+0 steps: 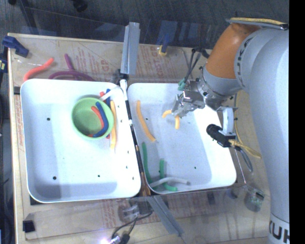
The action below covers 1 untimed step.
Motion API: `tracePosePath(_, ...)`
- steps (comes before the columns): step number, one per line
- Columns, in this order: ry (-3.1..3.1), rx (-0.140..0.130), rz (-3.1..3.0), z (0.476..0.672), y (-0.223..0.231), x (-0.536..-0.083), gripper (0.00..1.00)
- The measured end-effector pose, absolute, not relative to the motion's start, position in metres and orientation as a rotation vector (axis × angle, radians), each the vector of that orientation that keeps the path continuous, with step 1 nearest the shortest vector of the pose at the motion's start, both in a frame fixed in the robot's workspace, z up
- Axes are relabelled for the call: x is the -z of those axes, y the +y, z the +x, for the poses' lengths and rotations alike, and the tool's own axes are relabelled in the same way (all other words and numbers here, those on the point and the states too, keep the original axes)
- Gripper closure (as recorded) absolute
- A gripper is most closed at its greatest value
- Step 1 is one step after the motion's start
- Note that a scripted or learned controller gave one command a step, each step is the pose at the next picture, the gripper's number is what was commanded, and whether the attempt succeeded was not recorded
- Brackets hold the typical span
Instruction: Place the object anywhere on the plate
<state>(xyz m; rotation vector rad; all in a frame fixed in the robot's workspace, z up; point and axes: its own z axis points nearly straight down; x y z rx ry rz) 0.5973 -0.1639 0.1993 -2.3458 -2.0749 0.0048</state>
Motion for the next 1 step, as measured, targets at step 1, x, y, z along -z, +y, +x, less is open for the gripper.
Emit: tracePosePath(1, -2.074, -0.004, -2.346, 0.5974, -0.164, -0.1995, 0.0)
